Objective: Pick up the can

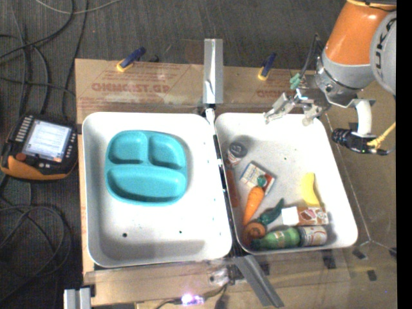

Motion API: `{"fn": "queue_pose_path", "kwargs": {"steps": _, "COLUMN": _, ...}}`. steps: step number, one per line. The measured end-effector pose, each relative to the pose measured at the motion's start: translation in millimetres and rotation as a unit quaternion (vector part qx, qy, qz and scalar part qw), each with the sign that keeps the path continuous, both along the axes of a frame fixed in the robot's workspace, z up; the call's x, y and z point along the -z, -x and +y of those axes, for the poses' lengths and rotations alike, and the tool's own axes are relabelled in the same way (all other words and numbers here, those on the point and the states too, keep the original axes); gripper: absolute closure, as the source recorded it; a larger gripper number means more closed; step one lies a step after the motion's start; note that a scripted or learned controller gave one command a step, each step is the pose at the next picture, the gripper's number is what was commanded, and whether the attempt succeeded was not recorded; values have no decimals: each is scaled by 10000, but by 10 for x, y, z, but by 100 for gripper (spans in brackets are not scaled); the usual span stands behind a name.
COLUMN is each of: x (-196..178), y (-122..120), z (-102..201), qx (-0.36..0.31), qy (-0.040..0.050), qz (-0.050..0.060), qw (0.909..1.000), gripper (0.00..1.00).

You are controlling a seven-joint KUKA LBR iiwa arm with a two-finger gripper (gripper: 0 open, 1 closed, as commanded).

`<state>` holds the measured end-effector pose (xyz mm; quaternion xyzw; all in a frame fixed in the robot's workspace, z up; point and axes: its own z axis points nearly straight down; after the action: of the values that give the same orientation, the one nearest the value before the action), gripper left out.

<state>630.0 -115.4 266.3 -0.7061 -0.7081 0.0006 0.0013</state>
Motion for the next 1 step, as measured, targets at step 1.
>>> {"fn": "queue_pose_path", "kwargs": {"steps": 1, "x": 1202, "y": -378, "z": 117, "qx": -828, "qy": 9, "qz": 2, "qw": 9966, "gripper": 0}}
